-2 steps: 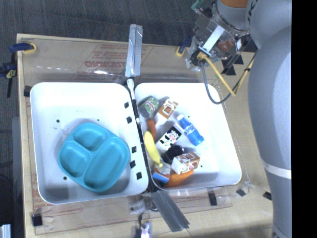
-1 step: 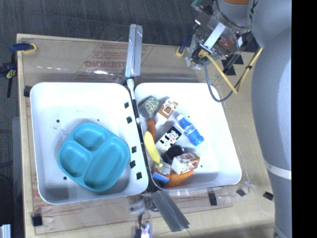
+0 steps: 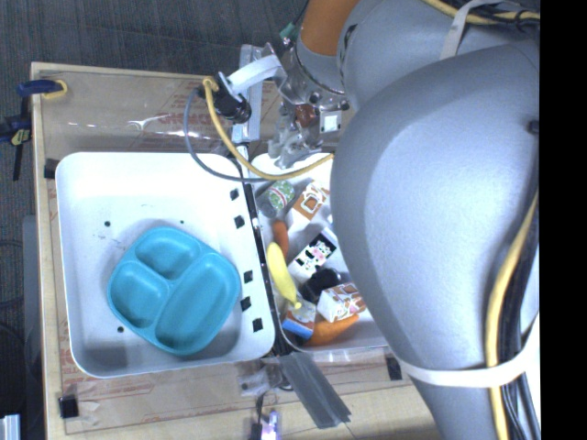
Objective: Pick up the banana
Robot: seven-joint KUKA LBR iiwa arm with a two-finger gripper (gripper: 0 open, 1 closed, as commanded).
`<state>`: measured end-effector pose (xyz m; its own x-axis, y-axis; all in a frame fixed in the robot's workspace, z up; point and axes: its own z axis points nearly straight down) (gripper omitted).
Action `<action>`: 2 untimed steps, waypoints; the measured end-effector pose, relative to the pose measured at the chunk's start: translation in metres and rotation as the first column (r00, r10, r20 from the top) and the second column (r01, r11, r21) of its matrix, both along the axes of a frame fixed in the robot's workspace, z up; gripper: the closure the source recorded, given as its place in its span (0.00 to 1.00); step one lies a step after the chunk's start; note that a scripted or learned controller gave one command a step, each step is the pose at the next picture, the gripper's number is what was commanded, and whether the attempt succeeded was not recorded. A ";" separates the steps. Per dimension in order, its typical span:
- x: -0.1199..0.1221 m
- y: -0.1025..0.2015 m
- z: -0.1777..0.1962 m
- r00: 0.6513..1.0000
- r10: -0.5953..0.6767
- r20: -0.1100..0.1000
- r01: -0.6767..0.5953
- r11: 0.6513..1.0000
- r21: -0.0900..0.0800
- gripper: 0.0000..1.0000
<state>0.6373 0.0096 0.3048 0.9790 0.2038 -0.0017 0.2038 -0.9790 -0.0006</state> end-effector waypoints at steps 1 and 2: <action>-0.004 0.089 0.033 0.958 0.288 -0.001 -0.288 0.958 0.002 1.00; -0.020 0.074 0.025 0.940 0.342 -0.007 -0.342 0.940 0.004 1.00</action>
